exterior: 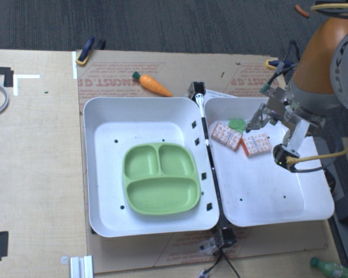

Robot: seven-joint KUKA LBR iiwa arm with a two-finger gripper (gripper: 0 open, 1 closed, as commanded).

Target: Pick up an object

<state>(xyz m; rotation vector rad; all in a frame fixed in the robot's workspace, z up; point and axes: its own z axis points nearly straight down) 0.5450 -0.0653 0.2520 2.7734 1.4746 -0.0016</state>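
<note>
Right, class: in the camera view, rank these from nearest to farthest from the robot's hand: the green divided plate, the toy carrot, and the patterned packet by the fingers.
Measured from the hand:
1. Patterned packet, right bin, just below the hand.
2. Green divided plate, in the left bin.
3. Toy carrot, on the cardboard beyond the left bin's far rim.

Two bins sit side by side on the bench. The left bin (pixel 98 155) holds a divided plate (pixel 160 178) near its middle. In the right bin (pixel 290 204), toward its far left corner, two small packets (pixel 226 135) (pixel 256 144) lie close together (a small round piece (pixel 236 124) just behind them). A toy carrot (pixel 152 84) lies on the cardboard behind the left bin.
</note>
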